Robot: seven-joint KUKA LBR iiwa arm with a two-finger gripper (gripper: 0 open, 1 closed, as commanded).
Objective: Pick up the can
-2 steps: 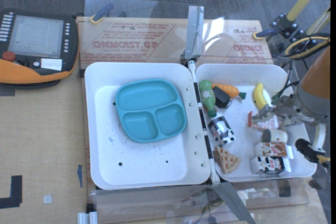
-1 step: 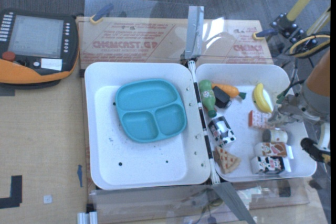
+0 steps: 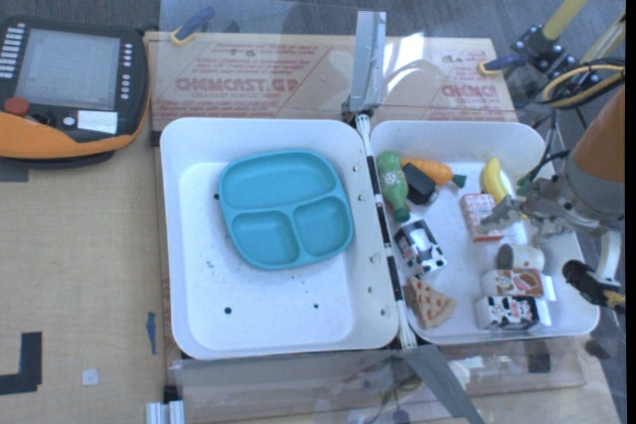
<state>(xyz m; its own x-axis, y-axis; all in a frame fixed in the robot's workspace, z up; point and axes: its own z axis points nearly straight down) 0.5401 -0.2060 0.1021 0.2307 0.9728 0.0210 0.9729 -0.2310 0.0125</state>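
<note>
Where the arm reaches in from the right, we find the gripper (image 3: 525, 213) low over the right bin (image 3: 467, 130), beside a red-and-white box (image 3: 479, 215). We cannot tell whether the claw is apart or together. What we take for the can (image 3: 519, 283) lies on its side near that bin's front right corner, touching a cow-patterned carton (image 3: 511, 312). A teal plate (image 3: 286, 210) occupies the left bin (image 3: 189, 243).
</note>
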